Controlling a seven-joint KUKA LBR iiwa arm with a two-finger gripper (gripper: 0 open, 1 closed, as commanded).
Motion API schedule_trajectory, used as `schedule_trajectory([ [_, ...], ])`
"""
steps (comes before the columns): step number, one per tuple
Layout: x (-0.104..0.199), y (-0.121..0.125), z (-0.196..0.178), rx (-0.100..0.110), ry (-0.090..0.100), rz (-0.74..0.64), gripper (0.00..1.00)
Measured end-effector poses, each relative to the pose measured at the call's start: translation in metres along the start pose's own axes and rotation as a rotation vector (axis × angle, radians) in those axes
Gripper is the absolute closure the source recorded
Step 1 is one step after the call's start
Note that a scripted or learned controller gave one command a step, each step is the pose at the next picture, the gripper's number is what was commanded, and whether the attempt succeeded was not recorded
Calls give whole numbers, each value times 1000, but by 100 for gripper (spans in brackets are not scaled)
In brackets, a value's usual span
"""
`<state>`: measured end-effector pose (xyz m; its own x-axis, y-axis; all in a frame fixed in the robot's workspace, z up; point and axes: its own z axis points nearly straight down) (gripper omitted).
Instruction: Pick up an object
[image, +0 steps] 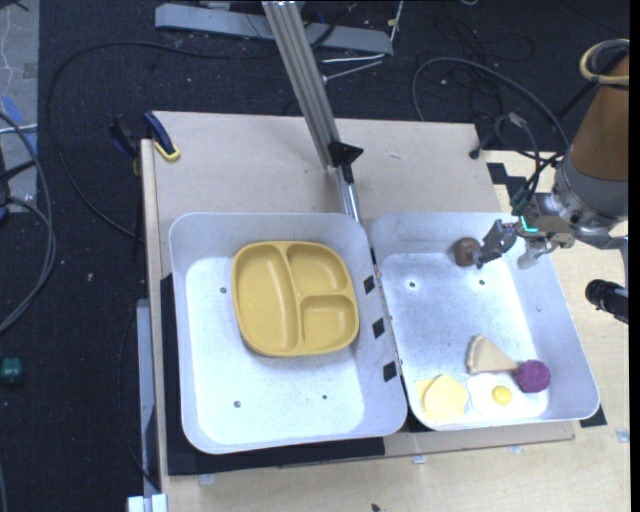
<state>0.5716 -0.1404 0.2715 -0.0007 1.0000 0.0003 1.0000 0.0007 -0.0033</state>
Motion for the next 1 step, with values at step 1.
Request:
schedule_trajectory([
  [1,0,1,-1,-3,0,0,0],
])
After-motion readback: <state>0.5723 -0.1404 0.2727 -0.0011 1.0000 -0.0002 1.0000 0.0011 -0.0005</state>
